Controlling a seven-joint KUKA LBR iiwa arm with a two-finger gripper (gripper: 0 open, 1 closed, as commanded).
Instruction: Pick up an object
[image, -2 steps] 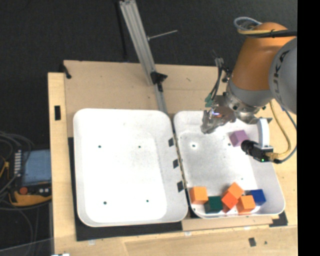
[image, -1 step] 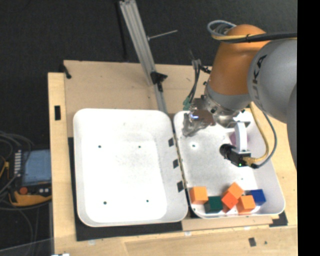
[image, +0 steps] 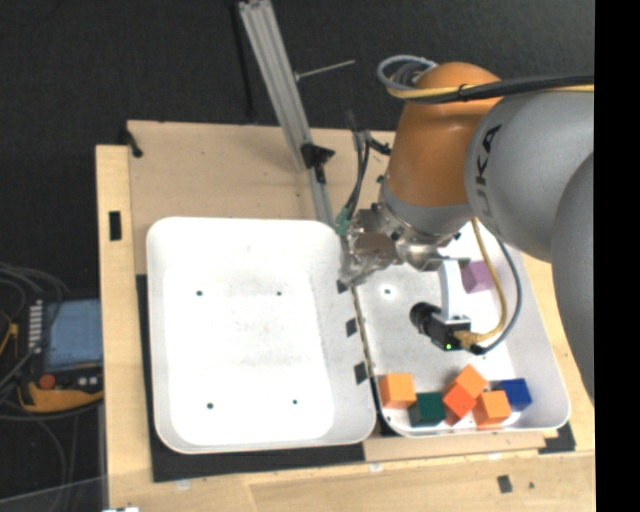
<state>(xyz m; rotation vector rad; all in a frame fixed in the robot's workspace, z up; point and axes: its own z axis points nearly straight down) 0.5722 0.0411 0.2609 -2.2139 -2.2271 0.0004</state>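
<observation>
My gripper (image: 358, 262) hangs over the left side of the right white plastic bin (image: 545, 330), close to the wall it shares with the left white plastic bin (image: 240, 330). From this view I cannot tell if my gripper is wide or narrow.

The things I could pick are all in the right bin. Most sit in a row at the near end. There is a small orange cube (image: 398, 388), a dark green block (image: 430, 408), a tilted orange block (image: 463, 392), a flat orange block (image: 492, 408) and a blue block (image: 516, 393). A pale purple block (image: 478, 276) lies at the far end, partly hidden by my arm.

I think the small orange cube is my best pick. It sits at the left end of the row, with bare floor on its far side. The green, orange and blue ones are packed close, so I might bump two at once.

To do this well, I should move to the near end and stop right above the cube. Then I should open wide, come straight down, squeeze gently and lift slowly. The bin's wall is close to the cube, so I must not knock it.
</observation>
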